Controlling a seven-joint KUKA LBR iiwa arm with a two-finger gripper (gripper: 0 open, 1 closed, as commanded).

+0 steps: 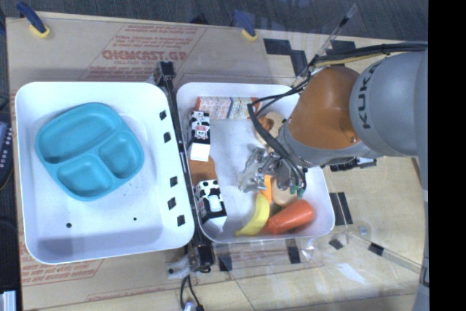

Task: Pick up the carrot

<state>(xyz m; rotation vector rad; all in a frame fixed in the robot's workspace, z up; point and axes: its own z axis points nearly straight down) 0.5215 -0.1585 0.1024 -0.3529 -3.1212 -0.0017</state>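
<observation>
Hanging low over the right bin point(233, 95), the gripper point(268, 178) sits just above the banana point(255, 218) and the orange-red carrot point(293, 215) lying against the near wall, seemingly lined up for a descent, though whether it grips anything I cannot tell.

I see the right bin point(226, 129) crowded. The arm point(342, 116) covers its upper right, the gripper point(263, 172) low at the middle. The carrot point(291, 215) lies at the near wall, banana point(255, 217) touching its left, leaving little room there. Small boxes point(204, 164) line the left wall; cartons point(226, 108) line the far wall. A bare strip of floor runs between boxes and gripper. In the left bin point(44, 229), a blue tray point(89, 149) fills the far half; the near half lies open.
</observation>
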